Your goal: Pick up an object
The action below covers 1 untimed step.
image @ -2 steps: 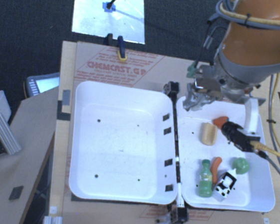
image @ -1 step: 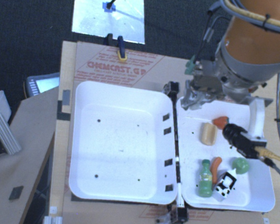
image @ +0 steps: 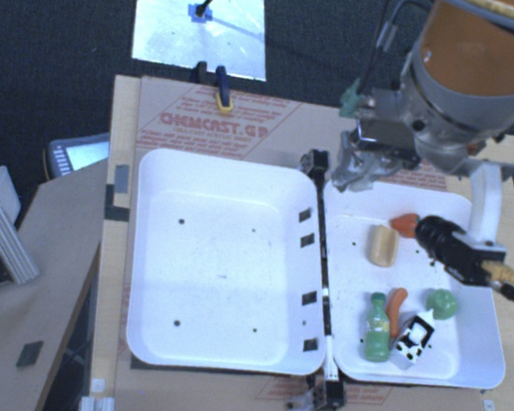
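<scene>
Orange band and grey wrist hang over the far edge of the right bin (image: 479,363), and you cannot tell from here what state the gripper (image: 360,177) is in. Your candidates all lie in that bin: a tan block (image: 381,245) near the middle, a green bottle (image: 377,329) beside a small carrot (image: 396,308), a black-and-white toy (image: 414,340), and a green ball (image: 442,303). Choose the tan block; it sits apart, so you can descend straight without nudging neighbours.
</scene>
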Motion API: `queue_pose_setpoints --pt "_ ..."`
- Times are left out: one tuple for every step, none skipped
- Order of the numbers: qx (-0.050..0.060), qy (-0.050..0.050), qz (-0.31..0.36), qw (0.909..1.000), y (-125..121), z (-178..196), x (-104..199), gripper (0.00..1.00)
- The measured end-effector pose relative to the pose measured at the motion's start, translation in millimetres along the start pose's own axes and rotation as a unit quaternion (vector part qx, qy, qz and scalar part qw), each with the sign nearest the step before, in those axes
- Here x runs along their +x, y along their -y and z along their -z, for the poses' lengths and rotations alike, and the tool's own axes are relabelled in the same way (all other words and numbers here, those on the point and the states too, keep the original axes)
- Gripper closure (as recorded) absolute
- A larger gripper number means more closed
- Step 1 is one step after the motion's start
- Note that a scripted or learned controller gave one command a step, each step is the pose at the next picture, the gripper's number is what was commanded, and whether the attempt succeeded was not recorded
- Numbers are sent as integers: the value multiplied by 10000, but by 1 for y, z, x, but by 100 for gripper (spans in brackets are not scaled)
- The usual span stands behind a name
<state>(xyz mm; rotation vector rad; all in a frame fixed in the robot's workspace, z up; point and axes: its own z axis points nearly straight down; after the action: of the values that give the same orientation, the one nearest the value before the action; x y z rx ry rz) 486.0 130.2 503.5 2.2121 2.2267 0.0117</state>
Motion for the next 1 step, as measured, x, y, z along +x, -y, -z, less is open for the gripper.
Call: queue_pose_setpoints --pt "23 9 7 10000 -61 -8 62 100"
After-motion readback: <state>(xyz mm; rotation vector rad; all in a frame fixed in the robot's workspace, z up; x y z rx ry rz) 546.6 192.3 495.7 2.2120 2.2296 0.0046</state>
